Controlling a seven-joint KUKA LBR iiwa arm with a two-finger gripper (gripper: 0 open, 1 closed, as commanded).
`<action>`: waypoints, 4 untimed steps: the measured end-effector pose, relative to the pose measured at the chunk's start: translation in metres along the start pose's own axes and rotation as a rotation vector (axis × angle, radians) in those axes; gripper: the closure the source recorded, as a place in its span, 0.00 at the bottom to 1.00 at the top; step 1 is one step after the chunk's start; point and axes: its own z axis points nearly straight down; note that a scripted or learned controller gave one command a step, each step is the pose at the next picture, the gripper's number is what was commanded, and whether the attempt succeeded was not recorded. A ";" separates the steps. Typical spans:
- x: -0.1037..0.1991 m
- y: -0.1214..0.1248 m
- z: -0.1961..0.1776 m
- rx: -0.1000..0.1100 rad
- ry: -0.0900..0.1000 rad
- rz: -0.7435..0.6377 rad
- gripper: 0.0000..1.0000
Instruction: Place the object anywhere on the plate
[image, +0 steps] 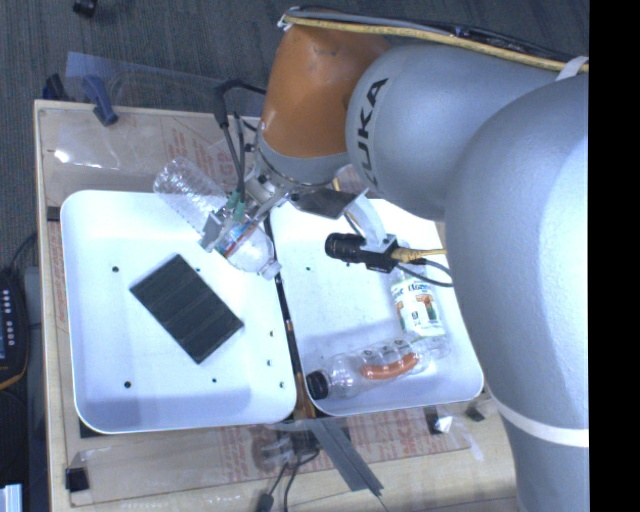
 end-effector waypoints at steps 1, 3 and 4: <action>0.031 0.019 0.050 0.003 0.002 -0.230 1.00; 0.049 0.006 0.084 0.000 0.000 -0.414 0.00; 0.057 -0.018 0.108 0.000 0.000 -0.733 0.00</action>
